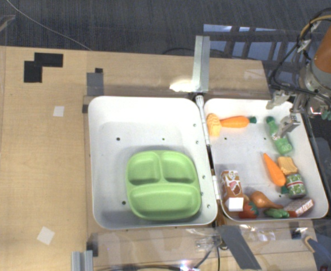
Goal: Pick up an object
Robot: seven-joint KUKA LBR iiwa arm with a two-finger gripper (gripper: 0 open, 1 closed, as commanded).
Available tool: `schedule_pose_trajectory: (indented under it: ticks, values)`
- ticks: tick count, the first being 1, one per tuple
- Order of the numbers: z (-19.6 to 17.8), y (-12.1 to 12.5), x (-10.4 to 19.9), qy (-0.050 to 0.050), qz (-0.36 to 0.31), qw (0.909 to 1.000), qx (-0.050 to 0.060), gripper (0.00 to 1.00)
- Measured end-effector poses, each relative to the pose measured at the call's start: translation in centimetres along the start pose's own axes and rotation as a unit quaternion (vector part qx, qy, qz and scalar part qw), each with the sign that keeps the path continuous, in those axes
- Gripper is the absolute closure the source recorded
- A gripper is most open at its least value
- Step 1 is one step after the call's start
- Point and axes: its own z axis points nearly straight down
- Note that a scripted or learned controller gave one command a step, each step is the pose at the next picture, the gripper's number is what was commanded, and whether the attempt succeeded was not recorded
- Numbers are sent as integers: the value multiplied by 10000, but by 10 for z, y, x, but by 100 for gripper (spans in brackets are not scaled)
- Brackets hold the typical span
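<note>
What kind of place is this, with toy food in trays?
Probably a robotics lab bench for grasping trials: a robot arm reaches over two white bins, one holding toy carrots and other play food, the other a green divided plate.

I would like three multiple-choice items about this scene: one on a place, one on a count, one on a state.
1. Where does the green divided plate lie?
A. left bin
B. right bin
C. on the bench outside the bins

2. How many compartments does the plate have?
A. two
B. three
C. five

3. How does the gripper stand to the toy food?
A. above the right bin's far right corner, holding nothing visible
B. lifting the plate
C. resting in the left bin

Key: 1 A, it lies on the left bin's floor. 2 B, two small, one wide. 3 A, it hangs above the green toy.
</note>
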Motion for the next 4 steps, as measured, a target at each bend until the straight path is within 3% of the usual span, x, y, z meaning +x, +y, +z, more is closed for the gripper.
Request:
schedule_pose_trajectory:
  ticks: [1, 2, 3, 4]
  values:
    - [108, 2, 43, -18, 1072, 9942, 4, 0]
    - [115, 15, 91, -27, 1836, 9830, 4, 0]
    - [100, 15, 85, -117, 1793, 9837, 16, 100]
    - [-28, 85, 2, -57, 1965, 9805, -20, 100]
